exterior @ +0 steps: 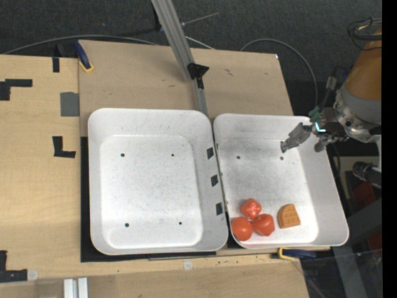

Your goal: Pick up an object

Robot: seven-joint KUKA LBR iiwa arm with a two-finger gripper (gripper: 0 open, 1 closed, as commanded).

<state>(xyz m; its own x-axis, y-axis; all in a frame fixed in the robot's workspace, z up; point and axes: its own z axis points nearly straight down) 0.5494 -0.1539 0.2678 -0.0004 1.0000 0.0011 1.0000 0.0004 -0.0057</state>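
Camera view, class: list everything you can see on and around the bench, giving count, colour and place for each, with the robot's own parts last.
bins: two, white, side by side on the bench
red objects: three, red, clustered at the right bin's near edge
orange block: one, orange-tan, just right of the red cluster
metal pole: one, grey, slanting down to the gap between the bins
tape marks: several, black, on the bench's left side
arm: one, grey with orange band, at right
end effector: one, dark, above the right bin's far right corner
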